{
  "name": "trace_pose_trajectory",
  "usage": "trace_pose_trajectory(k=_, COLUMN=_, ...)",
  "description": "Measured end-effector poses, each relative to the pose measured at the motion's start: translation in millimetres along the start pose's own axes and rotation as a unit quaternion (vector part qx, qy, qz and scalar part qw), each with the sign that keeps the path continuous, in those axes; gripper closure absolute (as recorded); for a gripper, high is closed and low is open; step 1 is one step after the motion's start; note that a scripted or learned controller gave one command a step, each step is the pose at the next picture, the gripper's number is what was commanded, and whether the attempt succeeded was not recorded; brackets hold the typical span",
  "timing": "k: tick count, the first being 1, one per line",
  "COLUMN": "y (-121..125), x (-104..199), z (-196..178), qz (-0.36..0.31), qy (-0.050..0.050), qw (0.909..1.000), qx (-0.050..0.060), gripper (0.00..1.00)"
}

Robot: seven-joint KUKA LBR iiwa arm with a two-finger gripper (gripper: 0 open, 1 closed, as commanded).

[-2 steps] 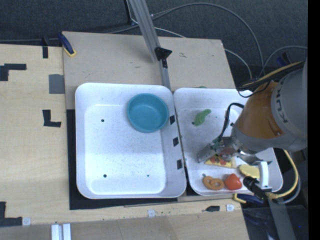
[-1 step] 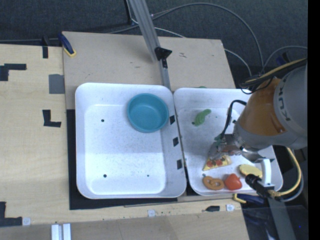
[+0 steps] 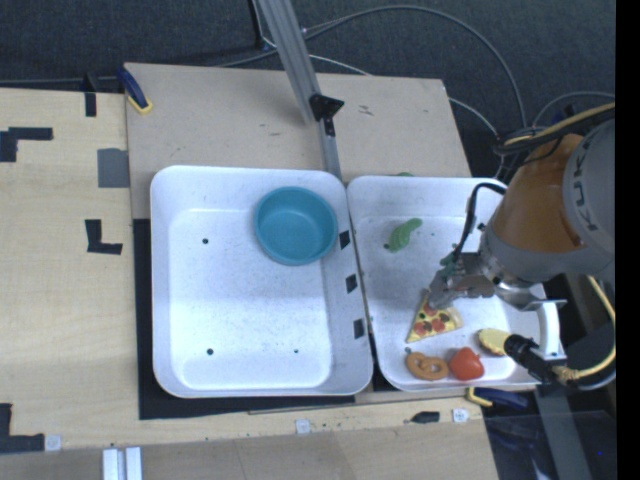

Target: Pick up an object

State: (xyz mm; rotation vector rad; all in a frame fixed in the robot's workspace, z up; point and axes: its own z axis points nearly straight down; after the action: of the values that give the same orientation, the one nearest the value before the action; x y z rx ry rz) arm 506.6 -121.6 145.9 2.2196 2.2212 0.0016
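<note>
The robot's hand [image 3: 447,286] hangs low in the right bin [image 3: 380,208], just above a toy pizza slice [image 3: 434,321]. Whether its grip is apart or together cannot be told (a blue bowl [image 3: 295,225] sits in the left bin [image 3: 180,298]).

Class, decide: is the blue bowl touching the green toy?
Apart. The camera view shows the blue bowl in the left bin and the green toy in the right bin, across the rims.

— What sits on the bench [image 3: 400,118]?

— Two shallow white bins side by side: the left bin [image 3: 180,268] toward the middle, the right bin [image 3: 372,228] touching it, near the bench's right edge.

— Anything else?

— A black mat [image 3: 143,388] shows under the left bin's near corner, and dark tape marks [image 3: 100,238] lie along the left edge.
</note>
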Motion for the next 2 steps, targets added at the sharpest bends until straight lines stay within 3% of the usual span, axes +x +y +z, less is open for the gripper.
trace_pose_trajectory(k=1, y=10, x=3, z=-50, qz=0.0, qy=0.0, qw=1.0, qx=0.0, gripper=1.0)
trace_pose_trajectory(k=2, y=4, x=6, z=-108, qz=0.0, qy=0.0, qw=1.0, qx=0.0, gripper=1.0)
